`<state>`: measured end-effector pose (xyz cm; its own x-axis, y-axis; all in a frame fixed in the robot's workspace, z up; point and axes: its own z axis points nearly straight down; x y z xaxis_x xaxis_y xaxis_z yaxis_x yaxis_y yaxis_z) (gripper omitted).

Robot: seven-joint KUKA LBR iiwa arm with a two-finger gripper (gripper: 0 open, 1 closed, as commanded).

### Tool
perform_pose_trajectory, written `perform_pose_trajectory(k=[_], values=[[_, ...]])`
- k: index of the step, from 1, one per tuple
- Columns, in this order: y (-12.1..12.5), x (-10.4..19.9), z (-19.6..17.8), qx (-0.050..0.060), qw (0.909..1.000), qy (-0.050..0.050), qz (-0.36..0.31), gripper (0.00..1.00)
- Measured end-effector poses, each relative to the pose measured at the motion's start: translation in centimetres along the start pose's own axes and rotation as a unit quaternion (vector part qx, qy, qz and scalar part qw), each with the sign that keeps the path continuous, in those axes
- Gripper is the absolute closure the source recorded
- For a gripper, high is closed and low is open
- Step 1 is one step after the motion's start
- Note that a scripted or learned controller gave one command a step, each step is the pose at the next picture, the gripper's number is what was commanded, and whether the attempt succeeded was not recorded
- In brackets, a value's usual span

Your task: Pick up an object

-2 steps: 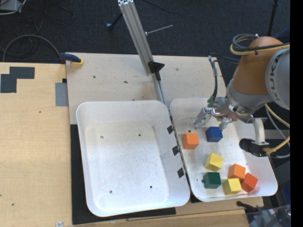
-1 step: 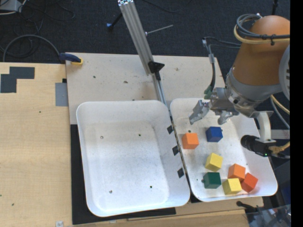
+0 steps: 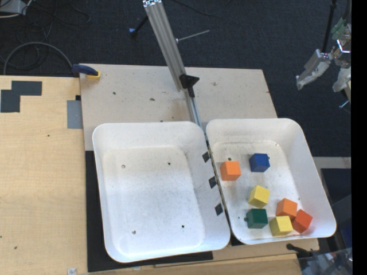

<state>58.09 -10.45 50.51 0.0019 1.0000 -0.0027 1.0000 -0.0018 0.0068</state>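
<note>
Several small cubes lie in the right bin (image 3: 298,136). An orange cube (image 3: 230,170) and a blue cube (image 3: 259,162) sit near its middle. Below them are a yellow cube (image 3: 258,196) and a green cube (image 3: 257,217). At the near right corner a second yellow cube (image 3: 280,226), an orange cube (image 3: 287,207) and a red-orange cube (image 3: 302,220) crowd together. My gripper (image 3: 321,86) hangs at the upper right, beyond the bench and well away from the bin. It is open with nothing between its fingers.
The left bin (image 3: 114,142) adjoins the right one, with black clips (image 3: 212,182) along the shared wall. A slanted aluminium post (image 3: 169,44) rises behind the bins. A light wooden table (image 3: 34,171) lies at the left.
</note>
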Motion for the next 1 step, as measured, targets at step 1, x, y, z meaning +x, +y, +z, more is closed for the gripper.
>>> perform_pose_trajectory(k=[1], values=[[-1.73, 1.27, 6.42, 0.008, 1.0000, 0.002, -0.001, 0.00]])
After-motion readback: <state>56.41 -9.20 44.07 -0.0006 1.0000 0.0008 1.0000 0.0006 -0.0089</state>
